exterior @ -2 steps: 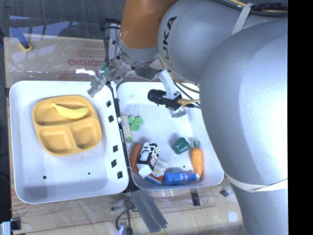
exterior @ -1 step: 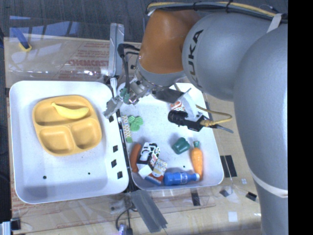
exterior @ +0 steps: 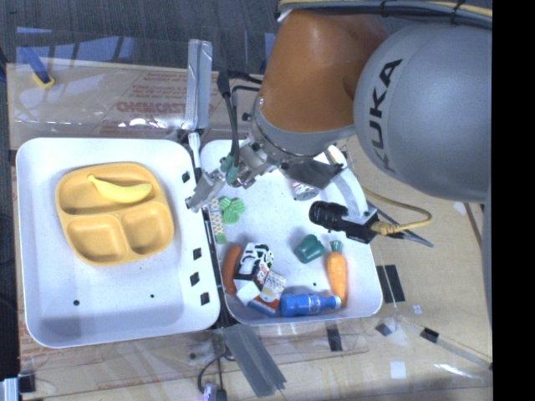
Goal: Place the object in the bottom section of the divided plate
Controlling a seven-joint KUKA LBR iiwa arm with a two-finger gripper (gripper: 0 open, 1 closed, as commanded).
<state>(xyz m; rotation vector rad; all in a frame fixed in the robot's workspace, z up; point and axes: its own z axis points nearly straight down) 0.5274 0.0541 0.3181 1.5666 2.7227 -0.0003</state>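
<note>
- The gripper [exterior: 216, 182] is hanging low over the left rim of the right bin [exterior: 364, 224], right at the wall dividing the 2 bins. The grey and orange arm is covering it from above, so I cannot tell whether it is released or clenched, and nothing is showing as held.
- It is probably sitting there because it is working at the loose things in the right bin. Which 1 is the task's object is not settled by this view.
- The nearest candidate, a green leafy piece [exterior: 231, 209], is lying just below the gripper on the bin floor.
- Further below the gripper, 1 red-orange sausage-like piece [exterior: 231, 266] is lying beside 1 black-and-white item [exterior: 256, 261], and 1 blue bottle [exterior: 306, 305] is resting on its side against the near wall.
- Below and to the right of the gripper, 1 teal piece [exterior: 308, 247] and 1 carrot [exterior: 335, 275] are lying close together.
- The divided plate [exterior: 71, 232] is sitting well to the left of the gripper in the left bin [exterior: 42, 316]. It has 3 sections.
- 1 banana [exterior: 124, 190] is filling the top section. The 2 lower sections are standing bare, so the placing is not yet done.
</note>
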